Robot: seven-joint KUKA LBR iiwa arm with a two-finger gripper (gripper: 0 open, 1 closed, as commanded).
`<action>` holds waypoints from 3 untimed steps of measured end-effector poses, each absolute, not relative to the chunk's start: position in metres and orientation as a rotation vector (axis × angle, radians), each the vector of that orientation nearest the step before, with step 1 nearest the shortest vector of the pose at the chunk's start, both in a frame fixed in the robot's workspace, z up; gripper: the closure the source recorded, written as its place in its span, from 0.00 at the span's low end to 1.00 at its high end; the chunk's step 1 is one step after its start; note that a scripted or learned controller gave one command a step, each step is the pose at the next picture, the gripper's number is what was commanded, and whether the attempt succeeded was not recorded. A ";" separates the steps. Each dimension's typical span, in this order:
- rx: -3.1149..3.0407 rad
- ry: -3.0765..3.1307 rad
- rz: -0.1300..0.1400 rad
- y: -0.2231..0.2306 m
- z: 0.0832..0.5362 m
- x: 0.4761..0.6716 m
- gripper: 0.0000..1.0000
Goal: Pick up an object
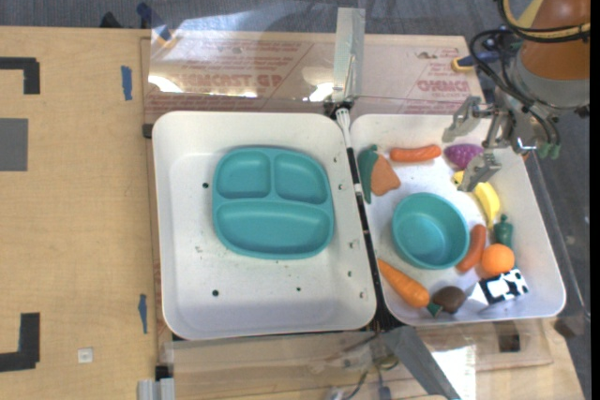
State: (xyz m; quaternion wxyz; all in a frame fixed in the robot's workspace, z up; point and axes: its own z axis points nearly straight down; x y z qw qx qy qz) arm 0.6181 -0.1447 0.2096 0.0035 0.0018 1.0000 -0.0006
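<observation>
Right, nearest us along the right bin's (553,290) front edge sit a black-and-white toy cow (500,288), a brown toy (450,298) and a long toy carrot (404,284). Further in, a small orange (498,259) sits by the teal bowl (429,230). Then the toy banana (486,200), which I'd call the likeliest pick: light, hard, smooth plastic by the look of it, curved and a bit slippery, so best pinched across its middle, not at the tapering ends. Just beyond lies a purple toy (462,154), perhaps grapes, too blurred to be sure. The claw (484,153) hangs over the far right of that bin, released, one finger by the purple toy, nothing between them. The banana lies just nearside of the fingertips, close, apparently below them. The left bin (178,295) holds a teal divided plate (273,200).
</observation>
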 end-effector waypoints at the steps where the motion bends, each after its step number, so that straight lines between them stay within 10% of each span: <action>1: 0.063 3.122 -0.006 -0.175 0.094 0.618 0.00; 3: 0.059 3.127 -0.006 -0.177 0.092 0.549 0.00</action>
